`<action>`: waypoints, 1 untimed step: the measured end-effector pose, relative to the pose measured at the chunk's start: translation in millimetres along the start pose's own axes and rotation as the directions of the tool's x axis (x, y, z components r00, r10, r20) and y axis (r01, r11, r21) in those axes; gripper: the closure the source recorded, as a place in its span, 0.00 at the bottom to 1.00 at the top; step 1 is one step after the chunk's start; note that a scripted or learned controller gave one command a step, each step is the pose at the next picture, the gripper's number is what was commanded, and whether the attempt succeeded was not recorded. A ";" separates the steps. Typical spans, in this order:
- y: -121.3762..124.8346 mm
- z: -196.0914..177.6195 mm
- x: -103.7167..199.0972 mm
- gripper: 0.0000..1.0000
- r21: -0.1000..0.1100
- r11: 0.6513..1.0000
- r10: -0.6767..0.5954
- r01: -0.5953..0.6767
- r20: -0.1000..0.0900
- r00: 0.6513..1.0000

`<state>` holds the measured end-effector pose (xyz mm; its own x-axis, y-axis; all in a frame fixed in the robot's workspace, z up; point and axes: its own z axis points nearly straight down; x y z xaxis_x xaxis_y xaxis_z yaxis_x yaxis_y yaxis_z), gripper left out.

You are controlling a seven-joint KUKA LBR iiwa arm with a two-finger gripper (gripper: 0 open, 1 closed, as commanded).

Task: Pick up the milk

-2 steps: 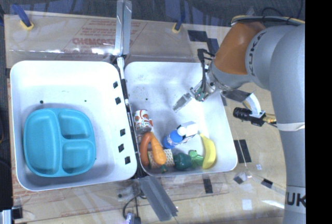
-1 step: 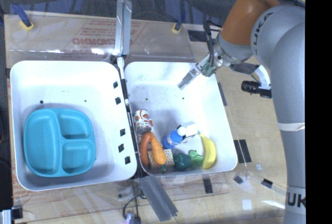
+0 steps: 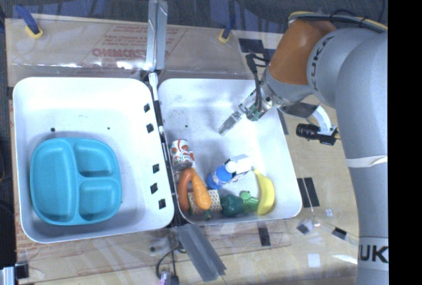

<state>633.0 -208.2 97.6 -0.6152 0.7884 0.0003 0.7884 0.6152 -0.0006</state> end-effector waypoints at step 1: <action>-33.0 4.5 25.2 0.00 -0.001 0.999 -0.042 0.042 0.001 0.999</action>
